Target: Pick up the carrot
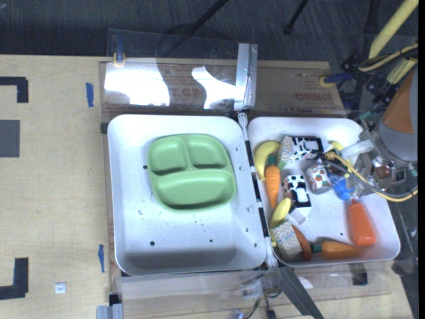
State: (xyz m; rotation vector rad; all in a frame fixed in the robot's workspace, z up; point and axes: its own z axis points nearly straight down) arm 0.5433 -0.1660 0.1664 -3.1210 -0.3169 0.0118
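We see the gripper (346,177) low inside the right-hand bin (329,221), among toys, and we cannot tell whether it is spread or closed. Just beside it lies an orange bottle (362,224). The carrot (340,248) lies along that bin's front wall, apart from the gripper. A green plate (191,171) sits in the left-hand bin (179,241).
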